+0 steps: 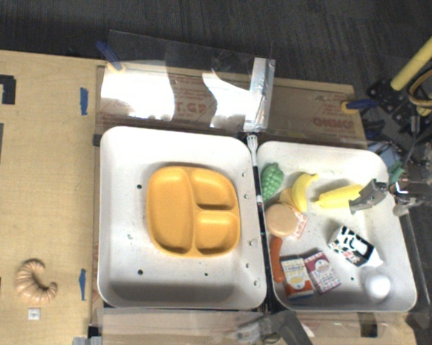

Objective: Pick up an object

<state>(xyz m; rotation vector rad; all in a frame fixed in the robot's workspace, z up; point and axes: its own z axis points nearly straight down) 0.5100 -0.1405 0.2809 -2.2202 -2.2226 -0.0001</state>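
Note:
The right bin [407,254] holds several toys. A yellow banana [326,193] lies across its upper middle, with a green ridged piece [273,180] to its left and a round tan bun [282,220] below that. Lower down are an orange stick [276,256], two small printed cartons [308,273], a black-and-white item [352,246] and a white ball [377,285]. My gripper [368,196] reaches in from the right edge of this bin and sits right at the banana's right end, touching or nearly touching it.
In the left bin [117,197] sits a yellow divided plate [193,209]. A tan croissant toy [36,281] lies on the bench at the lower left. Clear plastic sheeting [185,91] stands behind the bins. Cables and a yellow pole [426,51] are at the upper right.

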